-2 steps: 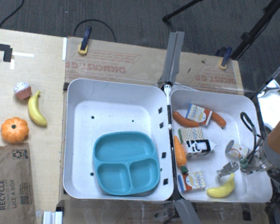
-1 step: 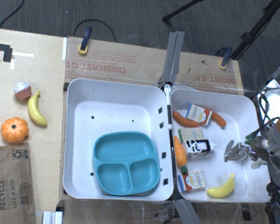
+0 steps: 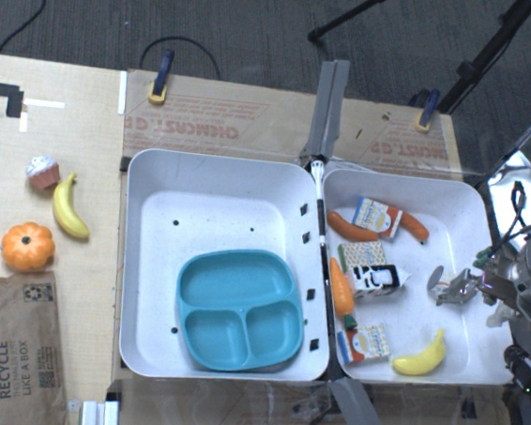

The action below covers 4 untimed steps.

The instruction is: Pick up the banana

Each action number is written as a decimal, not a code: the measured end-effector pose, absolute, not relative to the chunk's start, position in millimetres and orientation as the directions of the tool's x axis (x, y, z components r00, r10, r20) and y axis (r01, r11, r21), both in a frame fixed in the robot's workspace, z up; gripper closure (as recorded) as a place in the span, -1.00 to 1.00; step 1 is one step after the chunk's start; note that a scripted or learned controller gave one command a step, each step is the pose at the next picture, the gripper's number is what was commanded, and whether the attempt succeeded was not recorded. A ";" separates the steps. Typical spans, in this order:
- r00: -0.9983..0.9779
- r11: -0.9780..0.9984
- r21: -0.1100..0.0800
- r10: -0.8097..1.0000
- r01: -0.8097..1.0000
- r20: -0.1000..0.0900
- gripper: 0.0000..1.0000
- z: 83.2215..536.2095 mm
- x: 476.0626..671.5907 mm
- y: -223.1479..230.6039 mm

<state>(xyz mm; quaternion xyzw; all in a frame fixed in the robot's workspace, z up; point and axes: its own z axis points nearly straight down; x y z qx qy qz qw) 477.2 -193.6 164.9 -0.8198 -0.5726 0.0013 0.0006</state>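
Lying at the lower right of the right bin (image 3: 471, 228), the banana (image 3: 421, 357) looks light, smooth and curved, likely a firm toy. A grip across its thick middle seems safest. The gripper (image 3: 450, 288) hovers just above it, empty, its opening impossible to judge.

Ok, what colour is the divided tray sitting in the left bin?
Light blue, a plain teal-blue tray with three compartments, clearest in the camera view.

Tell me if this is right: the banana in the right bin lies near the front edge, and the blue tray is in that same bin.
Not quite. The camera view shows the blue tray in the left bin, not in the right bin. The banana does lie near the right bin's front edge.
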 end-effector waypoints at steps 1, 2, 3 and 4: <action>0.006 -0.006 -0.003 1.000 1.000 0.001 -1.00 90.7 476.8 -200.8; 0.009 -0.009 -0.004 1.000 1.000 0.001 1.00 99.0 476.5 -201.0; 0.009 -0.009 -0.004 1.000 1.000 0.001 -1.00 99.0 476.5 -201.0; -0.157 0.157 -0.002 0.988 0.988 0.001 -1.00 91.5 477.2 -204.5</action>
